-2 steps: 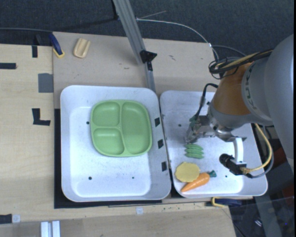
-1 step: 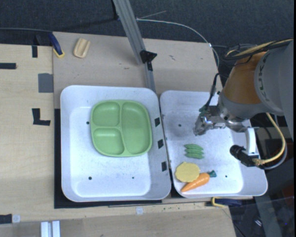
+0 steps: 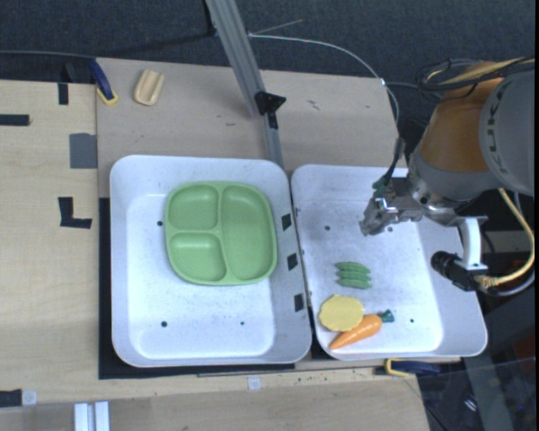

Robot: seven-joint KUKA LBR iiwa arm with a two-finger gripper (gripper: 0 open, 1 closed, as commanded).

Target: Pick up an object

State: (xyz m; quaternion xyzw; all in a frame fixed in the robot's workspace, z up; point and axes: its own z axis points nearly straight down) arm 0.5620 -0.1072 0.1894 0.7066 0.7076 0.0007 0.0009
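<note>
In the right bin [image 3: 413,330] lie a green pea pod [image 3: 353,274], a yellow round slice [image 3: 340,312] and an orange carrot [image 3: 357,329] near the front. My gripper [image 3: 375,220] hangs over the back half of that bin, above and slightly right of the pea pod. Nothing shows between its fingers. The grey arm with its orange band [image 3: 463,137] reaches in from the right.
The left bin [image 3: 135,330] holds a green divided plate [image 3: 221,233]. A metal pole [image 3: 238,43] slants across the bench behind the bins. A small tan block [image 3: 148,87] lies on the bench at the back left. Cables run at the right edge.
</note>
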